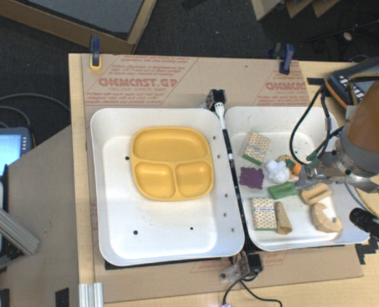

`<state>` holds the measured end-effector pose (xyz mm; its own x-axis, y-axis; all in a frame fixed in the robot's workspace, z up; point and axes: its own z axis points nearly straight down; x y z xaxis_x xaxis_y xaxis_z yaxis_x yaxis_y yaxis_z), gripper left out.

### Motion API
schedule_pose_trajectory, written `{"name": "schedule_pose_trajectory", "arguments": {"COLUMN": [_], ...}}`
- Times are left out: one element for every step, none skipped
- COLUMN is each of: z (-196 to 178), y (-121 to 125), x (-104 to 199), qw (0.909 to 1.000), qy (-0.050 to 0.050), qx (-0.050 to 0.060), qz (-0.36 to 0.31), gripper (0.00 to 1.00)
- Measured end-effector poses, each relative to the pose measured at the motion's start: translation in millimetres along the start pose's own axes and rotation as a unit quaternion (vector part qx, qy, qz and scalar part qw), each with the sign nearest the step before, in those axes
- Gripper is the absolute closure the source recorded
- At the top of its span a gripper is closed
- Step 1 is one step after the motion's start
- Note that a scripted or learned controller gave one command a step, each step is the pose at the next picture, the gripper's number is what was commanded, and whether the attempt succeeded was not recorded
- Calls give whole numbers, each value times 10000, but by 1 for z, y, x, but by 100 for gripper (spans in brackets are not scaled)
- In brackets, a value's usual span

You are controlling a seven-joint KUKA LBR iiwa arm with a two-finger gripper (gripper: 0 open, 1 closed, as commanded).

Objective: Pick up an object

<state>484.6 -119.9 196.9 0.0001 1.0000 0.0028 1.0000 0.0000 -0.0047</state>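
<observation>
The right bin holds several small objects. Among them are two patterned packets, a purple piece, a white crumpled lump, a green block and a small orange item. There are also a tan cylinder, a tan wedge and a bread-like slice. My gripper is low over the middle-right of this bin, just right of the white lump and the green block and above the tan wedge. The arm's wrist hides the bin's right side.
The left bin carries a yellow divided plate. A black cable loops from the arm over the right bin's far side. Blue clamps grip the cardboard base at the back edge.
</observation>
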Motion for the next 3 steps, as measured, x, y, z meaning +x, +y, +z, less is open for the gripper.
{"name": "schedule_pose_trajectory", "arguments": {"z": [1,41,28], "y": [2,-8,-5], "x": [-1,-111,-104], "qw": [10000,10000,10000], "qy": [-7,-37,-26], "qx": [-15,-5,-40], "qz": [1,52,6], "gripper": [0,0,100]}}
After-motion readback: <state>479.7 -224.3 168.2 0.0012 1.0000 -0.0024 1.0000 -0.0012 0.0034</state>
